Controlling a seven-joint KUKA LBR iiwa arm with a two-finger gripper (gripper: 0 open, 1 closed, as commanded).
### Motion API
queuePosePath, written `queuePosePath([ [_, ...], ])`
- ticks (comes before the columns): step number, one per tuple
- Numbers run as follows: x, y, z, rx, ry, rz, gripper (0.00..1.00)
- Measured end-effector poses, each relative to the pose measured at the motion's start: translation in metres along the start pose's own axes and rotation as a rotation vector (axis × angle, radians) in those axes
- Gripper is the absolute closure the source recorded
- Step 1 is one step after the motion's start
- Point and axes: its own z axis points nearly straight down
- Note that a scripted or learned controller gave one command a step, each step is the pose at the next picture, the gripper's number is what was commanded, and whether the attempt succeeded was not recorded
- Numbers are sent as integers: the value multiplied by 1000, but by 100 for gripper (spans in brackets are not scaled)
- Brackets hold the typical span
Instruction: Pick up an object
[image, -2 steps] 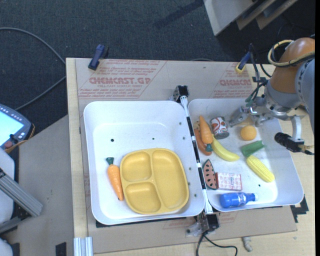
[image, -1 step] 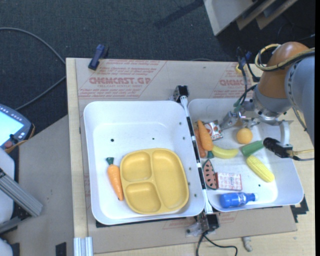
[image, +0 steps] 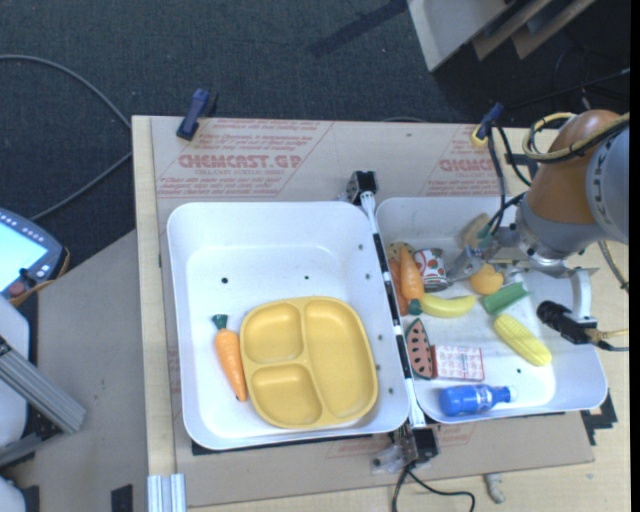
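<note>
I see the jaws (image: 478, 258) low in the right bin (image: 585, 375), seemingly touching an orange fruit (image: 487, 280); their opening I cannot tell.

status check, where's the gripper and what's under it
Gripper low in the right bin, among the toys. Orange fruit and banana right beside it. Nothing seen lifted.

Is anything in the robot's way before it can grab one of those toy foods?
Nothing visible blocks it. The gripper hangs right over the pile in the right bin, closest to the orange fruit and banana.
</note>
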Motion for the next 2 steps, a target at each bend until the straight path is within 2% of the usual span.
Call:
queuePosePath([
  [1, 0, 1, -11, -4, -1, 0, 100],
  [2, 66, -15, -74, -3, 0, -3, 100],
])
